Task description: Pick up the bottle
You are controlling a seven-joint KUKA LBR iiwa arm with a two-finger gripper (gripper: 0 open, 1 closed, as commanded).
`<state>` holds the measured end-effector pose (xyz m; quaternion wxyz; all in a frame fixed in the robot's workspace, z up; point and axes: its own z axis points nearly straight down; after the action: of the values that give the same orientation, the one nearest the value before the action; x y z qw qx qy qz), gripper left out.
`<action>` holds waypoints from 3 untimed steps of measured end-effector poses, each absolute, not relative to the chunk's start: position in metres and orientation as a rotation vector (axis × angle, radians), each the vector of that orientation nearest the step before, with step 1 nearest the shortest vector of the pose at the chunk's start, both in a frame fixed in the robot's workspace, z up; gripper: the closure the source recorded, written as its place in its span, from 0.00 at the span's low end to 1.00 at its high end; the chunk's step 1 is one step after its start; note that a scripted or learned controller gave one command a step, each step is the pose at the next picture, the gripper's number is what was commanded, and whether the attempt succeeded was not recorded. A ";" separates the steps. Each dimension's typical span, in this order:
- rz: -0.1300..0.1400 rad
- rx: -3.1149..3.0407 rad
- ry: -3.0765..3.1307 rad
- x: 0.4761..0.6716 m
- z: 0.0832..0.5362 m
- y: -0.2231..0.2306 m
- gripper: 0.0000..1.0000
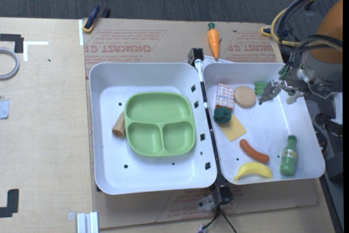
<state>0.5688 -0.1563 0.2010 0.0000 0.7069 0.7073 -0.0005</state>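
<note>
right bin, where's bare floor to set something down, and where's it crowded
Bare floor in the right bin: the middle, between cheese slice, bottle and gripper. Crowded: the upper left around the cracker box, and the near edge with sausage and banana.

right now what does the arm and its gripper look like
The arm is grey metal with a broad orange band above the wrist. Thick black cables with a yellow strand loop over it near the top right. The gripper is small, silver-grey metal with thin pointed fingers and dark fittings behind them.
</note>
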 end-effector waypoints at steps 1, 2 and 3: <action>0.000 2.393 2.028 0.649 0.103 -0.168 0.00; -0.008 2.389 2.032 0.649 0.114 -0.170 1.00; -0.002 2.572 1.803 0.573 0.165 -0.212 1.00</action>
<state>0.5733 -0.2121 0.1654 0.0002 0.8189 0.5739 -0.0007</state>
